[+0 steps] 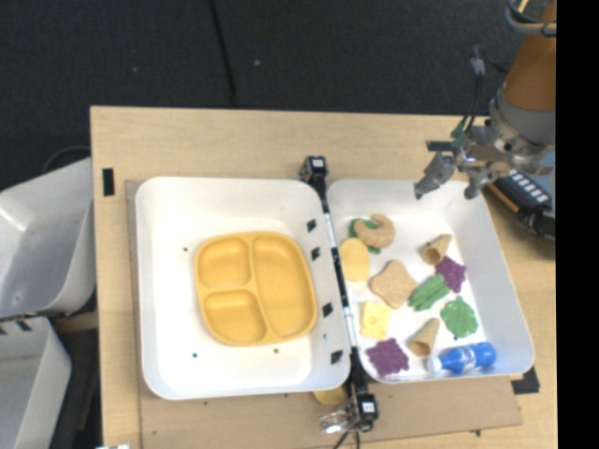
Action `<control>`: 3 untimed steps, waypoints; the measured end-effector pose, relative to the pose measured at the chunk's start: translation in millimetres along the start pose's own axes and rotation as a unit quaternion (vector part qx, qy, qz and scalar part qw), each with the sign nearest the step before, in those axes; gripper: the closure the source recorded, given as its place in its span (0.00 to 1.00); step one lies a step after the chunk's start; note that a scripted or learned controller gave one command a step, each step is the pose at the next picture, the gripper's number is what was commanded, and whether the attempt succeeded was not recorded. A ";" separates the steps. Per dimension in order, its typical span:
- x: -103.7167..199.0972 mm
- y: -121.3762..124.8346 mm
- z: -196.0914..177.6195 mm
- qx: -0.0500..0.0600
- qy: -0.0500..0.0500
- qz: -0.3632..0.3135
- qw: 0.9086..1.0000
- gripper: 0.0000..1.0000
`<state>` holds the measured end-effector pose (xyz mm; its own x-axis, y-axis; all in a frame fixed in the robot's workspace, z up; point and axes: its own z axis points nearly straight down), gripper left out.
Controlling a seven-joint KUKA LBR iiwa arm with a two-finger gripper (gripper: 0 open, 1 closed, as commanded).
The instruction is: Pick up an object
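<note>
Plainly, nothing is picked yet: the right-hand shallow white bin (496,251) holds every candidate object.

Nearest its front rim lie a blue plastic bottle (462,358) and a purple toy grape bunch (387,355); deeper in sit a tan bread-slice toy (393,283) and a round pretzel-like piece (376,231). Above the bin's far rim hangs the two-finger gripper (454,175), fingers spread apart around nothing. Because the toys crowd together, a descent could nudge neighbours or close on two at once.

No legible text, labels or numbers anywhere (resolution too coarse).
</note>
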<state>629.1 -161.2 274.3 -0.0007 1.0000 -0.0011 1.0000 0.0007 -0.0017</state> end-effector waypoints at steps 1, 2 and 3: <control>9.8 -17.9 -10.5 -0.001 -0.001 -0.001 1.000 0.00; 97.1 -65.8 21.6 0.003 0.002 -0.003 1.000 0.00; 167.8 -123.2 70.1 0.004 0.002 -0.003 1.000 0.00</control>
<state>505.7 6.4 204.2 -0.0068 1.0000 0.0026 0.9999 0.0069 -0.0104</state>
